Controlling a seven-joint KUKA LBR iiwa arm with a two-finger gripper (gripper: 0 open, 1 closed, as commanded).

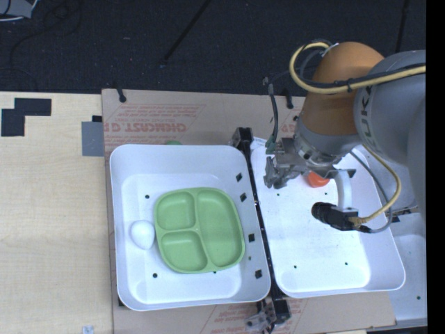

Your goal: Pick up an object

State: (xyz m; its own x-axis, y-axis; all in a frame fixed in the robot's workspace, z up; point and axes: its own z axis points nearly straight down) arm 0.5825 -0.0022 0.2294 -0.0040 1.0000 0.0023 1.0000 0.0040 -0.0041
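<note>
At the far left of the scene lies the pale wooden bench top (49, 221), with a few dark rectangular marks near its far edge. To the right of it sits a sheet of brown cardboard (174, 120) printed with reddish lettering, and the two white bins rest on that sheet side by side. The left bin (122, 186) holds a small white egg-shaped object (142, 234) near its left wall, touching or just beside the left edge of a light green divided plate (199, 229). The plate has three compartments and lies flat in the middle of the bin, tilted slightly in the view. A black clamp strip (254, 214) runs between the two bins from far to near. The right bin (327, 270) has a mostly bare white floor with a few small dark dots. In its far part, the gripper (277, 176) hangs low over the floor close to the left wall; it looks grey and metallic, and whether its fingers are spread or closed cannot be told from this angle. Just to the right of the gripper, a small orange-red object (318, 180) lies on the bin floor, partly hidden under the wrist. A black cylindrical part with a cable (335, 216) sticks out nearer the viewer. Above all this, the arm's orange band (341, 82) and grey body (396, 117) reach in from the right.
</note>
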